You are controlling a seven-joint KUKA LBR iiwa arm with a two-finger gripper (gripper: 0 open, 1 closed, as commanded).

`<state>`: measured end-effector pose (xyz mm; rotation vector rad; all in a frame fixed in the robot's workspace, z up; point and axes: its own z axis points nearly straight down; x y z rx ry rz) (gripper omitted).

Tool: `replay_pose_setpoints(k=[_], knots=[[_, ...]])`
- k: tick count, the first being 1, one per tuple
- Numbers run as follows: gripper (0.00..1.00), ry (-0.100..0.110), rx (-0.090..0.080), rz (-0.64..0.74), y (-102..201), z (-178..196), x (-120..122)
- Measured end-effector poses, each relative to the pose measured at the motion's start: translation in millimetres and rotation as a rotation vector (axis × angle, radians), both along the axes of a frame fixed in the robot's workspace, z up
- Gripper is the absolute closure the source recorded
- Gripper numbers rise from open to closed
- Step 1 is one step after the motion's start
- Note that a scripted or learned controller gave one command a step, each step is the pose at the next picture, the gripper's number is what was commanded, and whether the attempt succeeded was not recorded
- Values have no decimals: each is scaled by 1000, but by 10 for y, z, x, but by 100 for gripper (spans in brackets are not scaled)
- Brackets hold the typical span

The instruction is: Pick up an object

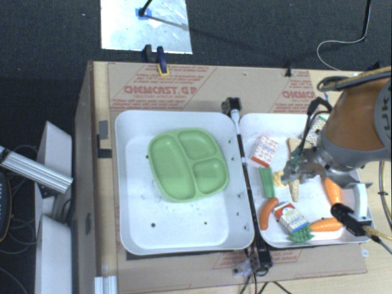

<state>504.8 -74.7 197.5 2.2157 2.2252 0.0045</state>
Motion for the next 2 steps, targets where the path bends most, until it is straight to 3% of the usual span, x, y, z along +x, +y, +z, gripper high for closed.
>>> replay_pose_setpoints(k=[1, 2], knots=[[100, 0, 0, 0, 572, 361, -41], [100, 1, 0, 1, 931, 523, -176]])
